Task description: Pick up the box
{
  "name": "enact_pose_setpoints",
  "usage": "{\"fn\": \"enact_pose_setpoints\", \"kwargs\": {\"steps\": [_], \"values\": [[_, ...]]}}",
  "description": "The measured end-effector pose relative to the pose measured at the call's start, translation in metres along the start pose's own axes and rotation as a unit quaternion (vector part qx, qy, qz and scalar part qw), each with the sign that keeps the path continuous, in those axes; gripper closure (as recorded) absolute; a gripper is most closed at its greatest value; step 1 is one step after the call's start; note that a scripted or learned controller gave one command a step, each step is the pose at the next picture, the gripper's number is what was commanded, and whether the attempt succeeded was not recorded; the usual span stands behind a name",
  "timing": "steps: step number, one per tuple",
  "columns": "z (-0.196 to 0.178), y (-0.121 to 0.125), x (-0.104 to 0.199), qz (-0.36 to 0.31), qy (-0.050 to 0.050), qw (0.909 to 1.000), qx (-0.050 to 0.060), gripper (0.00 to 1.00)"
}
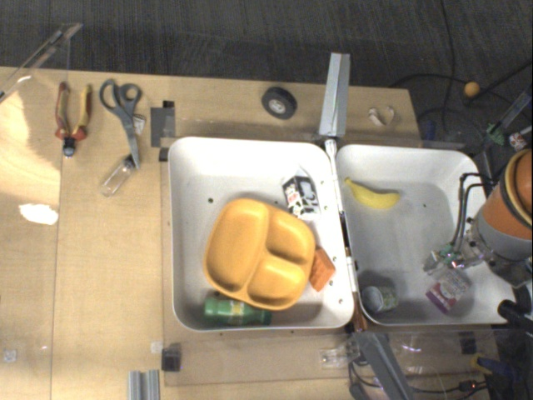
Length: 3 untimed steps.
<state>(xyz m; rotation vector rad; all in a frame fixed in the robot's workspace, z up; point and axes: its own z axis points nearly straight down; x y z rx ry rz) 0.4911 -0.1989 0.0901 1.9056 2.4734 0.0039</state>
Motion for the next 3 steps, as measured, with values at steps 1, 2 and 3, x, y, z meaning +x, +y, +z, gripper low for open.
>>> {"fn": "enact_pose_setpoints", "kwargs": {"steps": [1,2,3], "values": [[-0.035,0.007,0.03,-0.089,0.006,0.996,0.003,0.0],[-0.026,0.03,0.058,-0.141,0.006,0.99,0.003,0.0],[-0.1,0.028,0.106,-0.102,0.006,0.9948,0.003,0.0]]}}
